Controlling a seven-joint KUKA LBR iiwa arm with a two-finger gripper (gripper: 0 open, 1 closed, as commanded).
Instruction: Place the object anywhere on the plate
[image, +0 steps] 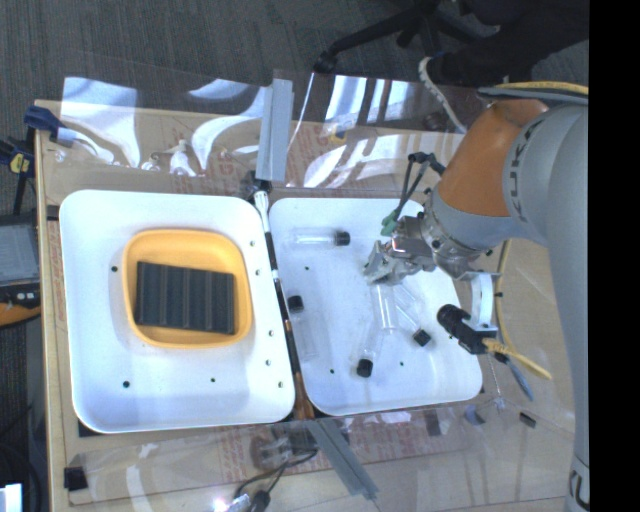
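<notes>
From the overhead camera, the task looks barely begun. The yellow plate (184, 290), a rounded rectangle of smooth plastic with a dark ribbed insert, sits in the left bin (90, 370) with nothing new on it. The objects, clear tubes with black caps, all lie in the right bin (330, 395): one tube (322, 240) near the far edge, another (378, 325) slanting down from just under the gripper (392, 262), plus loose black caps. The gripper hangs low over that slanting tube's upper end; whether it has hold of anything I cannot tell. Lifting, carrying across and setting down all remain. Both bins are glossy white, shallow, round-cornered.
</notes>
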